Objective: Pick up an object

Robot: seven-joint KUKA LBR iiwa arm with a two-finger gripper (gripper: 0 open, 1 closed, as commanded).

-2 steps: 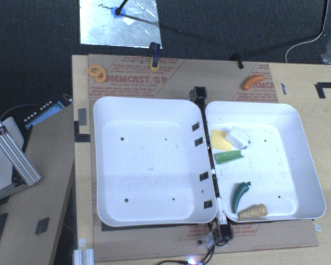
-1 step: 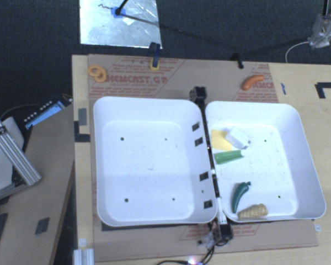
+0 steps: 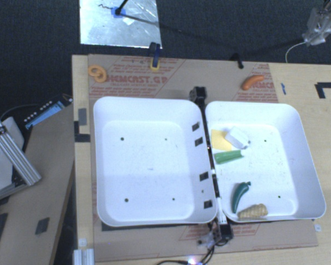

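The right bin (image 3: 303, 148) holds several small objects. A yellow wedge (image 3: 219, 141) lies by its left wall with a white block (image 3: 237, 137) resting against it. Just below them is a light green stick (image 3: 228, 157). Nearer the front lie a dark green pepper (image 3: 240, 194) and a tan ridged cone (image 3: 252, 211). My gripper (image 3: 320, 27) is at the top right corner of the camera view, high over the dark floor and well away from both bins, with nothing visibly in it.
The left bin (image 3: 149, 164) stands beside the right one. On the cardboard behind the bins lie an orange ring (image 3: 97, 73), a yellow clip (image 3: 154, 64) and an orange sausage shape (image 3: 252, 81). A shiny metal sheet (image 3: 119, 14) lies at the back left.
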